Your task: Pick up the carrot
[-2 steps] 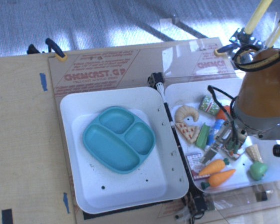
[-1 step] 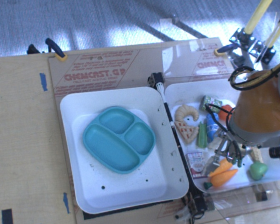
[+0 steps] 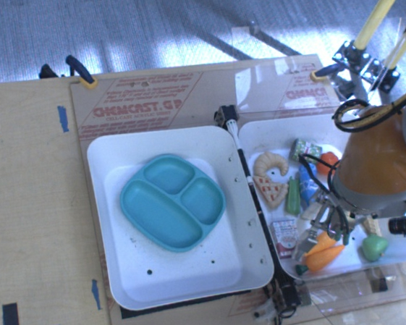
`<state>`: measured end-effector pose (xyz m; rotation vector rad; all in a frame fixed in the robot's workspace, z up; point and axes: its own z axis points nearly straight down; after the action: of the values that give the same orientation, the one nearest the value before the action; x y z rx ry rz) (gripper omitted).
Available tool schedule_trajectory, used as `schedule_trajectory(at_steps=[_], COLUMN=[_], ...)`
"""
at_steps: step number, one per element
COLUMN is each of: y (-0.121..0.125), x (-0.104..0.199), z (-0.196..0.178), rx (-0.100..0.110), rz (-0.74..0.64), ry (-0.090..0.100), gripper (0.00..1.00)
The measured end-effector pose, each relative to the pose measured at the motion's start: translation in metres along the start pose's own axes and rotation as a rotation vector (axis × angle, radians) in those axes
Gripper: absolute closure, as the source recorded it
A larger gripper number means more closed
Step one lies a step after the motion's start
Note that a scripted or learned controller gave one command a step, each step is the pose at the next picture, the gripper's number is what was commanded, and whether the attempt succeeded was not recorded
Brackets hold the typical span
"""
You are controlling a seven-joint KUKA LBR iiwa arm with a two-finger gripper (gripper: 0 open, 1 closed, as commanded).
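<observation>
The arm's hand (image 3: 326, 230) is low in the right bin (image 3: 272, 130), down among the clutter near that bin's front edge. Its metal fingers (image 3: 315, 238) point toward the front left of the bin, and their tips lie right at the carrot (image 3: 324, 253). The carrot is an orange piece lying flat on the bin floor, directly under and just ahead of the hand, touching or nearly touching the fingertips. Whether the fingers are spread or pressed together cannot be told: they overlap the carrot and the wrist hardware, and no clear gap or pinch shows. The carrot cannot be seen to sit between them.

Just beyond the hand, toward the far side of the bin, stand a blue item (image 3: 308, 186) and a green stick-shaped piece (image 3: 293, 195) beside it. Farther on lie a croissant (image 3: 269, 163) and, just below it, a waffle-patterned wedge (image 3: 271, 188). To the hand's left, against the bin wall, lies a small printed packet (image 3: 284, 235). Behind the hand, under the arm's orange band (image 3: 376, 160), a green pear-like piece (image 3: 374, 247) rests near the bin's front right corner, close beside the carrot's thick end but apart from it.

Well to the left of the hand, the left bin (image 3: 121, 277) holds a teal divided plate (image 3: 172, 201). Both bins rest on the cardboard-covered desk (image 3: 27, 214).
</observation>
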<state>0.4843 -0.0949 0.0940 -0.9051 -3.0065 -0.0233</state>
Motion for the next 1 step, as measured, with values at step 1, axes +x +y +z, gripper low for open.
schedule_trajectory(at_steps=[1], y=[0.0013], x=[-0.0039], z=[-0.0132], rx=[-0.005], rz=[0.002], ry=[-0.016], gripper=[1.0])
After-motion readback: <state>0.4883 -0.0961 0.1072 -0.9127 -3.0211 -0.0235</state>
